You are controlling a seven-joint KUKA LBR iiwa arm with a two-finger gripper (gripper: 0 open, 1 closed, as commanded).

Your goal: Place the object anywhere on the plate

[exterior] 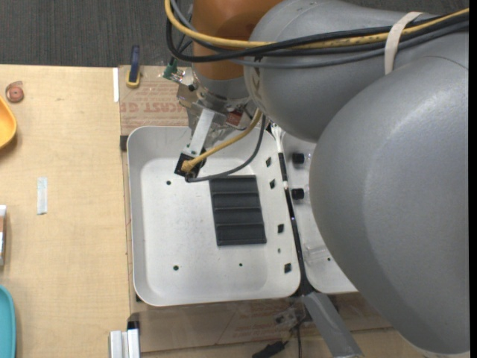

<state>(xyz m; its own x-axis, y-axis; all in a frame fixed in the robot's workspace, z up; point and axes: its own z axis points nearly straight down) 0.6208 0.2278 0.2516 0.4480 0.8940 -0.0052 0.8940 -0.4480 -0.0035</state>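
A black ridged rectangular slab (238,210) lies flat in the left white bin (153,222), a little right of its middle. My gripper (222,123) hangs over the bin's far edge, just beyond the slab's far end, mostly hidden under the orange wrist band and grey arm. Nothing shows between the gripper and the slab. No other loose object appears on the bin floor.
The big grey arm covers most of the right bin (328,268). On the wooden bench to the left lie a small white strip (42,196) and a pink disc (13,92). A yellow thing (4,125) and a teal thing (4,325) are cut off at the left edge.
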